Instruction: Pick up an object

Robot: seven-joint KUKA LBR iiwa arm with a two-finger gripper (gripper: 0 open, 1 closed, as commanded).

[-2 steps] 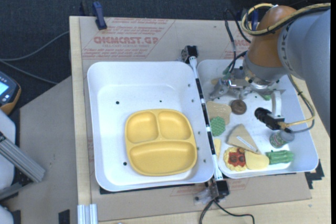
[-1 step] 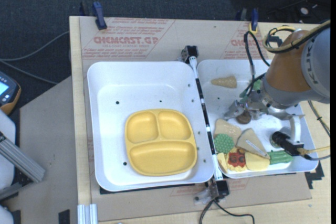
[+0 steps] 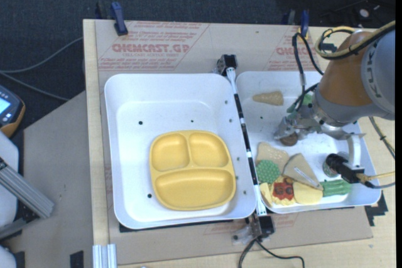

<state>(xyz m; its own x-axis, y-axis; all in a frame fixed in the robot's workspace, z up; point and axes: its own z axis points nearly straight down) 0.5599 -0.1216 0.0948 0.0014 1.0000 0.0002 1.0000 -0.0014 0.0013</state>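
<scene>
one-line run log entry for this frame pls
phase: reaching | end effector: low in right bin, over a small dark item, grasp unconfirmed | toy food pile: front of right bin | yellow tray: left bin

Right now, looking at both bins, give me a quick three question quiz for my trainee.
1. True or false: the yellow divided plate lies in the left bin.
2. Which bin is the gripper over? A left, B right.
3. Fill in: the green round piece lies in the ____ bin.

Key: 1 true. 2 B, the right bin. 3 right.
</scene>
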